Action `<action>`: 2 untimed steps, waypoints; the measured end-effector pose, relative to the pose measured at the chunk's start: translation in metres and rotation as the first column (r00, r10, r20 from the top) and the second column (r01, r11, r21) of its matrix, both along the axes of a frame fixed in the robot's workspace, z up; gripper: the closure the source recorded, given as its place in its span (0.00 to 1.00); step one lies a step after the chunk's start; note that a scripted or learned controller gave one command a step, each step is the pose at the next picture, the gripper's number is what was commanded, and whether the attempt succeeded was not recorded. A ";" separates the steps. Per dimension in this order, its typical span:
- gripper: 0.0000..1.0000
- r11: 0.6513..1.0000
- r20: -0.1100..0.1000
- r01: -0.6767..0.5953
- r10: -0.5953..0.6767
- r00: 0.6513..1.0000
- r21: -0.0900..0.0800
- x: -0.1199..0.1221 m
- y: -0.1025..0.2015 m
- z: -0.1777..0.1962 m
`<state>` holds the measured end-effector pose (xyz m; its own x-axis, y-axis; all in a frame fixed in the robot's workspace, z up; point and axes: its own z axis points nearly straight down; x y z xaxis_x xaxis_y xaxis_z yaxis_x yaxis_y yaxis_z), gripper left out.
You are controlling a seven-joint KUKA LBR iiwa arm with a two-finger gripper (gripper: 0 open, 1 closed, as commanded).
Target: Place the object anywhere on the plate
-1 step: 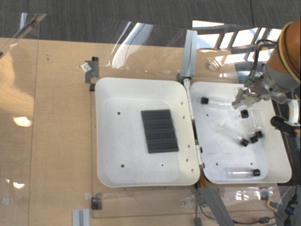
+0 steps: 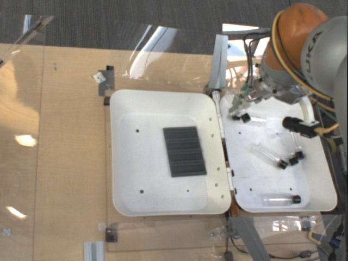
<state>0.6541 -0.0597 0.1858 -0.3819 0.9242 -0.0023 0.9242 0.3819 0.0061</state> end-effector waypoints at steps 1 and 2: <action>1.00 0.996 0.001 0.090 -0.090 0.996 0.002 -0.018 0.071 0.044; 1.00 0.982 -0.002 -0.188 0.188 0.982 0.000 -0.117 0.118 -0.001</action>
